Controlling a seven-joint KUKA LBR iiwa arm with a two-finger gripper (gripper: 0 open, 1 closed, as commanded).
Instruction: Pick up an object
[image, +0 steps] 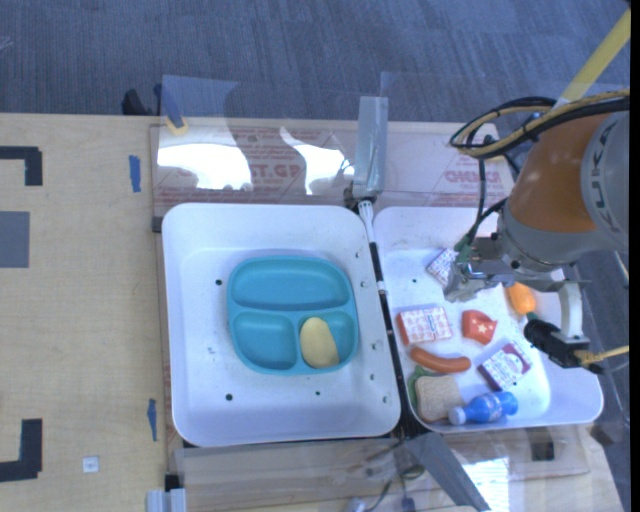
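Red-and-white packet (424, 325) lies just left-below gripper (462, 283), seemingly apart.

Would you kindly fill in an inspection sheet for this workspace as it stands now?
Surface: wooden bench bearing two white bins, left bin and right bin.
Job's things: right bin holds a hot dog, red piece, orange piece, blue bottle, bread slice and three packets.
Clutter: teal divided tray in left bin, a yellow item in its lower right compartment.
Grippers: gripper low over the right bin's upper part; grip state unclear.
Cables: black and yellow cables looped by the arm.
Surroundings: grey carpet; blue tape on bench.
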